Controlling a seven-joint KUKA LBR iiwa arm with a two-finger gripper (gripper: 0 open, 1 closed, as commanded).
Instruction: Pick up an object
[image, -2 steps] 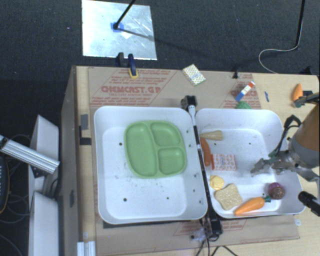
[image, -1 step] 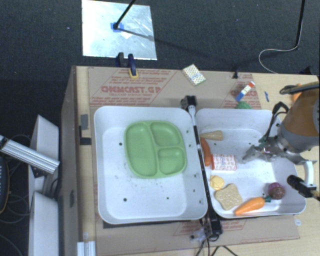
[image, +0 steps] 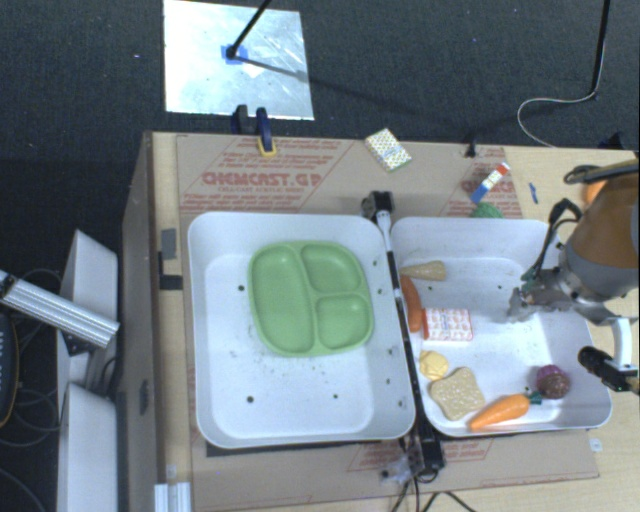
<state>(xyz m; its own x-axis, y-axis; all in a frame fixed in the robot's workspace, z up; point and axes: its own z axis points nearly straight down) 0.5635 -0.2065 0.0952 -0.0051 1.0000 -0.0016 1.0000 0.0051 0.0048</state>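
We are hovering the tool, grip state unclear, at the right bin's right side, the box lying nearest, toward the divider.

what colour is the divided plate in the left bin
Light green; the divided plate shows clearly in the camera view, lying in the left white bin.

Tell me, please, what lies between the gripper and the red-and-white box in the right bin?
Bare white bin floor separates the gripper from the red-and-white box in the camera view.
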